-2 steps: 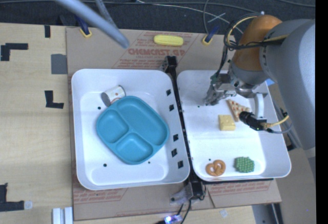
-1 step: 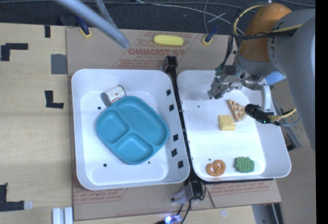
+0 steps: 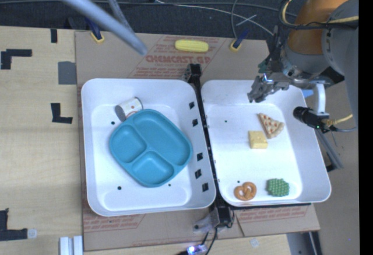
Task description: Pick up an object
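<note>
**Four toy foods in the right bin, gripper poised above its far edge**

Four small objects lie in the right bin [image 3: 303, 187]. A pizza slice [image 3: 270, 125] sits nearest the gripper, its long axis slanting from a narrow tip at upper left to a broad crust end at lower right. Just below it and slightly left rests a yellow cheese block [image 3: 257, 139], roughly square, close to the slice. Well apart from these, near the bin's front edge, a brown pretzel [image 3: 245, 191] lies beside a green, bumpy, broccoli-like piece [image 3: 278, 187].

The grey arm [image 3: 341, 38] reaches in from the right, its orange band [image 3: 317, 14] high above the wrist, and bends down toward the bin's far part. The gripper [image 3: 257, 95] hangs there, pointing down and to the left, above and left of the pizza slice and apart from it. Whether it is apart or together cannot be told from this angle; nothing shows in its grasp.

Across the black divider, the left bin [image 3: 96, 189] holds a blue divided plate [image 3: 150, 147] with three compartments, tilted diagonally. A small white cup [image 3: 129, 108] lies on its side, touching the plate's upper left rim.

Beyond the bins, a yellow banana-shaped toy [image 3: 191, 46] rests on the cardboard.
</note>
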`<state>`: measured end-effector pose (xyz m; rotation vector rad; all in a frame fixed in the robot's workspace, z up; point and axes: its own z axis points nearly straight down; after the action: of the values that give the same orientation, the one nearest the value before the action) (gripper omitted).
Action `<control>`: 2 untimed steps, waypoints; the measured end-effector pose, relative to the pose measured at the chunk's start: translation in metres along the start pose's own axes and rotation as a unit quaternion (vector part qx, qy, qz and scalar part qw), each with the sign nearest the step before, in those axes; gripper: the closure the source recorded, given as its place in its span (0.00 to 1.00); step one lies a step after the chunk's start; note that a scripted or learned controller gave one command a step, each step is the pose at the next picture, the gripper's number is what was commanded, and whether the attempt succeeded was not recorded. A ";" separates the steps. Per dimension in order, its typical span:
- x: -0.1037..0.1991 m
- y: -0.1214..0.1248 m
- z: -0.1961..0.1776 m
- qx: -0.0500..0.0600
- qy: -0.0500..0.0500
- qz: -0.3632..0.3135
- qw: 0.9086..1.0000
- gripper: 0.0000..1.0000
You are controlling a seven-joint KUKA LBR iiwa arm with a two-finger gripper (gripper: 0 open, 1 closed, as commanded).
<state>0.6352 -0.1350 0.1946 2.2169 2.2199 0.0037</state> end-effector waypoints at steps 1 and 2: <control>0.000 0.001 -0.049 0.000 0.000 0.000 1.000 1.00; 0.052 -0.030 -0.048 0.004 0.001 -0.002 1.000 1.00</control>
<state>0.6054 -0.0826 0.2427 2.2181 2.2282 -0.0014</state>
